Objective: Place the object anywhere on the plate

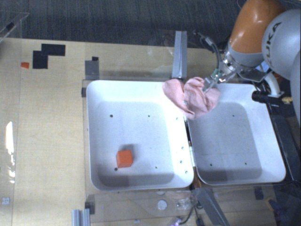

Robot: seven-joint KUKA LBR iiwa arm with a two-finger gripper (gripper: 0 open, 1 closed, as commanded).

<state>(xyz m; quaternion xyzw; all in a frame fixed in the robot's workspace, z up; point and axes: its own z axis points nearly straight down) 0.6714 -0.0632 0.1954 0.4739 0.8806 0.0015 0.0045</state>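
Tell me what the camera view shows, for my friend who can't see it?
The robot arm reaches in from the right, its tool down at a crumpled pink cloth draped over the back edge where two white bins meet. A small orange block sits in the left bin; the right bin is beside it.

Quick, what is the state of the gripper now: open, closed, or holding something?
Gripper: closed on the pink cloth, which hangs over the divide between the two bins.
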